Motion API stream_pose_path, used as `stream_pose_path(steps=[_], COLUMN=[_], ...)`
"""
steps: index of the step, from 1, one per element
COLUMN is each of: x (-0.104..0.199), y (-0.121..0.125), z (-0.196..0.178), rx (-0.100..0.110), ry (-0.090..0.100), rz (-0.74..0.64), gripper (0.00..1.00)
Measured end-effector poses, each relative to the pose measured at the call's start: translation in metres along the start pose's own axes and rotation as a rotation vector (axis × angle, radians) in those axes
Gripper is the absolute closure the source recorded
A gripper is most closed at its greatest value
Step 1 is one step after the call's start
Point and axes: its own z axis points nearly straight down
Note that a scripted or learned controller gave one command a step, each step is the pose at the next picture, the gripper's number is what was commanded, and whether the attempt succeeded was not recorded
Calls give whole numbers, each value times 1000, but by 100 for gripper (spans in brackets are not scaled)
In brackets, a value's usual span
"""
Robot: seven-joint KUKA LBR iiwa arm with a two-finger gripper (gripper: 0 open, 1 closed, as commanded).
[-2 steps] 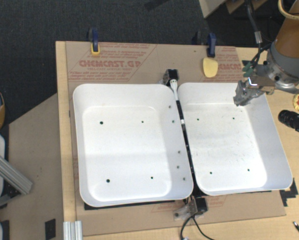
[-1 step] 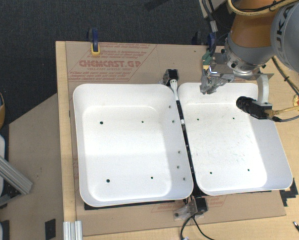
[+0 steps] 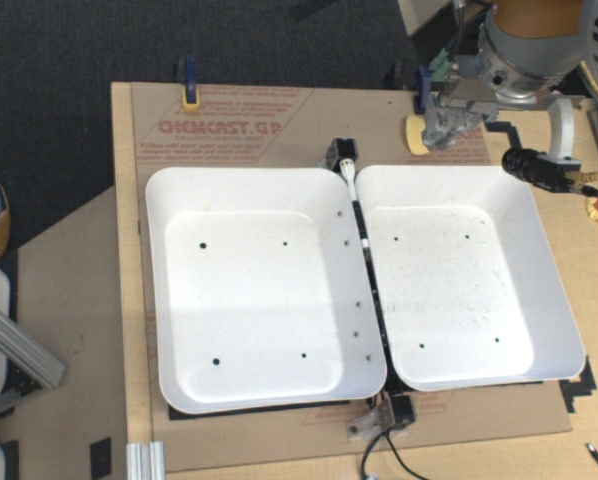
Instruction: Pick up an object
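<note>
Camera view: looks down on two white bins side by side on the desk point(image 3: 239, 108).
Left bin point(image 3: 169, 268): shallow, white, with four small dark holes in its floor.
Right bin point(image 3: 549, 268): same kind, touching the left one along a dark strip.
Tool point(image 3: 444, 136): beyond the right bin's far rim, over the brown board.
Object point(image 3: 416, 135): small pale yellow piece on the board, just beside the tool on its left, outside both bins.
Blue clamp point(image 3: 189, 80): at the board's far edge.
</note>
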Motion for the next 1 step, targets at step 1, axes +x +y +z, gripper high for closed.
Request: stream_pose_path(steps=[1], x=[-110], y=[11], z=[-19], rx=[4], ry=[-7], rz=[11], gripper=[100])
